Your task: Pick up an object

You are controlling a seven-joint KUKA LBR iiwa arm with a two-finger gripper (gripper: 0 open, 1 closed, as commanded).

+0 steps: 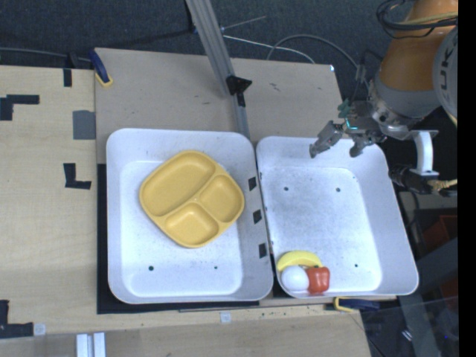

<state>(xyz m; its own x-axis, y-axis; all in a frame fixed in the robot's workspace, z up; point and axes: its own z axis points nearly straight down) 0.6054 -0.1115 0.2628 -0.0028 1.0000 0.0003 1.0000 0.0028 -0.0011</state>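
Gripper [342, 144] fingers spread, nothing between them; we're over the right bin's [387, 222] far rim. Targets sit well below us at the near edge: yellow banana [297, 258], white egg [295, 278], red pepper [318, 279], all touching. Risk: fingers catch a neighbour or the wall, and the grasp slips.

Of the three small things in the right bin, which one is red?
The red pepper, rightmost of the cluster; the white egg lies left of it, the yellow banana behind.
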